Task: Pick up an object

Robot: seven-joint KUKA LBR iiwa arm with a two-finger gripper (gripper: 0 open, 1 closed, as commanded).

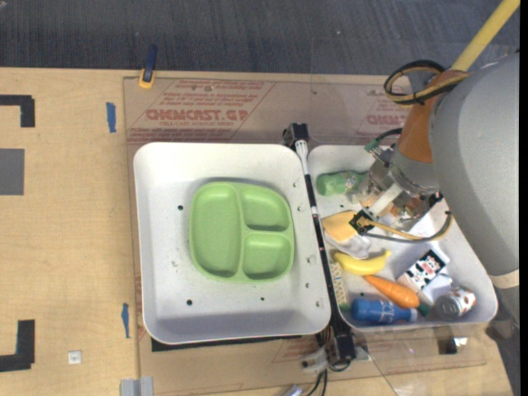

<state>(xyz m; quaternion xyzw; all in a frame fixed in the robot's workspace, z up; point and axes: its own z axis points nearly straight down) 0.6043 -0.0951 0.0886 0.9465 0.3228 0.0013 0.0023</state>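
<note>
Evidently the step in hand is the reach before a grasp: the end effector (374, 198) sits low over the far left part of the right bin (481, 280), and nothing can be seen held in it. Whether it is apart or together I cannot tell, since the wrist and its cabling hide the tips. The things to choose from all lie in that bin. A green container (337, 182) lies on its side just left of the end effector, and a yellow piece (338, 225) is just near of it. Nearer still lie a banana (361, 262), a carrot (393, 290) and a blue bottle (381, 311), with a black-and-white box (427, 269) and a silver can (452, 304) to the right. The left bin (157, 221) carries a green divided plate (242, 231), well apart from the arm. The next move, as I judge it, calls for settling on one target, most likely the green container or the yellow piece, centring over it, closing firmly, then lifting straight up. The crowding makes a clean grip on one item uncertain.
</note>
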